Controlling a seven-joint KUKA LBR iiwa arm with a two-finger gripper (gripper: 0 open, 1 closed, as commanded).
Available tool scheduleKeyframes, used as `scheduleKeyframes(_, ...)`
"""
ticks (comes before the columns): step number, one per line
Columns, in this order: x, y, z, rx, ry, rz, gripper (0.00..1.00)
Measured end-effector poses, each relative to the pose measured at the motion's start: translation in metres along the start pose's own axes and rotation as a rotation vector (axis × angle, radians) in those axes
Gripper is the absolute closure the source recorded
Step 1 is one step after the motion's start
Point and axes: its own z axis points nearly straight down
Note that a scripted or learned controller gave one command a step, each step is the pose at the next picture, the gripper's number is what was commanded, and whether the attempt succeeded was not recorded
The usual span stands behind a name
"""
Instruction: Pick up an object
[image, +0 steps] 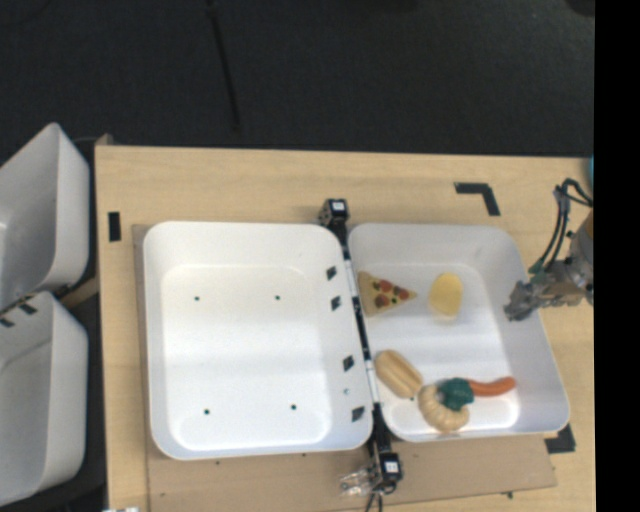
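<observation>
Croissant (441, 410) front of rt bin (535, 385), well apart from pincer (522, 305), pincer state unclear.

Wooden bench (250, 185), left white bin (245, 335), two white containers (35, 320) at left edge

No legible text or labels.

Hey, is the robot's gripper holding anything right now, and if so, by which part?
Nothing is held. The gripper sits at the right bin's right rim, apart from the pizza slice and the yellow piece.
</observation>
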Motion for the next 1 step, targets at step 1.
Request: scheduleKeyframes(1, -0.0016, 0.0008, -0.0107, -0.004, -0.002, -0.003, 1.00)
